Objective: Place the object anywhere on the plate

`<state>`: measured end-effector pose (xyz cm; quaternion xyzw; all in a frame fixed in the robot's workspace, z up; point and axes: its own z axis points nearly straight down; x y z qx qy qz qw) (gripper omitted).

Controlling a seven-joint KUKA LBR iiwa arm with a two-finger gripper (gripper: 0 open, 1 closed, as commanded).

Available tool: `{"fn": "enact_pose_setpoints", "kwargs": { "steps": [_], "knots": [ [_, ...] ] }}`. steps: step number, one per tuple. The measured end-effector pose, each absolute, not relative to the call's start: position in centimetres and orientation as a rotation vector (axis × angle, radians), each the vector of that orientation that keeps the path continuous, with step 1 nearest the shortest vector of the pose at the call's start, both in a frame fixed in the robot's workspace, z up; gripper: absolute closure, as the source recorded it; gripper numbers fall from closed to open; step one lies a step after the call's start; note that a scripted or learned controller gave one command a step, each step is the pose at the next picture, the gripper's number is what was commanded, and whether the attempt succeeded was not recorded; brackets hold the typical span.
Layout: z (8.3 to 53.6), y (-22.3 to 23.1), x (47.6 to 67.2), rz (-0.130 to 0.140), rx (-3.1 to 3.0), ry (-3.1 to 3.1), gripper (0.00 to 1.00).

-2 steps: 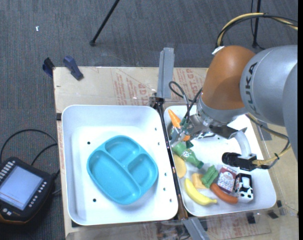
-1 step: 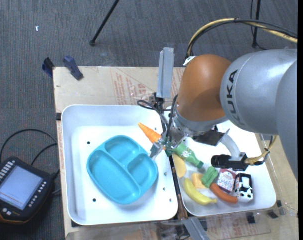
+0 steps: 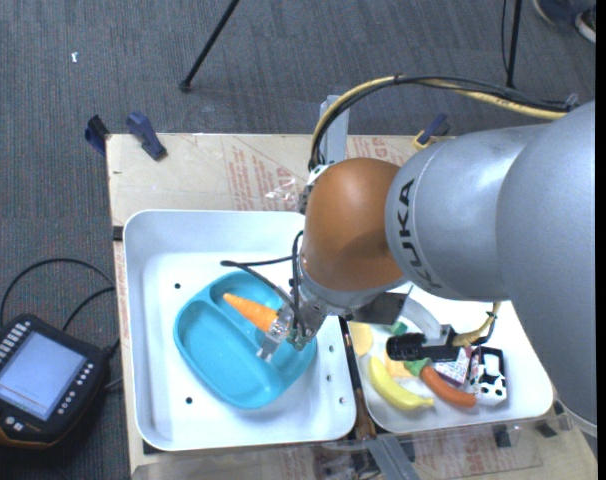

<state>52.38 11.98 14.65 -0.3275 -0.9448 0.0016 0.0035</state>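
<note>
Camera view: 2 white bins side by side on the table [image 3: 213, 173]. The left bin [image 3: 148, 268] holds a blue plate [image 3: 218, 368], oval, with a ridge splitting it into 2 sections. A carrot [image 3: 248, 309] lies on the plate near its upper rim, pointed tip to the upper left, thick end to the lower right. The gripper [image 3: 283, 336] is low over the plate's right part, right at the carrot's thick end and touching or nearly touching it; cannot tell if it is open or closed, or if it grips the carrot at all. The grey arm [image 3: 483, 218] comes in from the right, and its orange band [image 3: 348, 238] sits over the seam between the bins and hides part of both. The right bin [image 3: 538, 388] holds a banana [image 3: 398, 390] near its front left, a red piece [image 3: 448, 386] just right of the banana, and a black-and-white cow-patterned item [image 3: 493, 383] beside the red piece. A small green bit shows between banana and red piece, too hidden to name. A blue clamp [image 3: 143, 133] grips the table's far left corner. A pendant [image 3: 38, 373] with a lit screen lies on the floor left of the table
</note>
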Motion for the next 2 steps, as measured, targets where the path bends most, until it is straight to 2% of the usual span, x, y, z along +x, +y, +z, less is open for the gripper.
{"fn": "enact_pose_setpoints", "kwargs": {
  "steps": [1, 2],
  "knots": [
    [14.7, 11.9, 52.4, 0.005, -1.029, -2.961, 0.00],
    [18.5, 9.5, 49.6, 0.006, -1.344, -2.833, 0.00]
  ]
}}
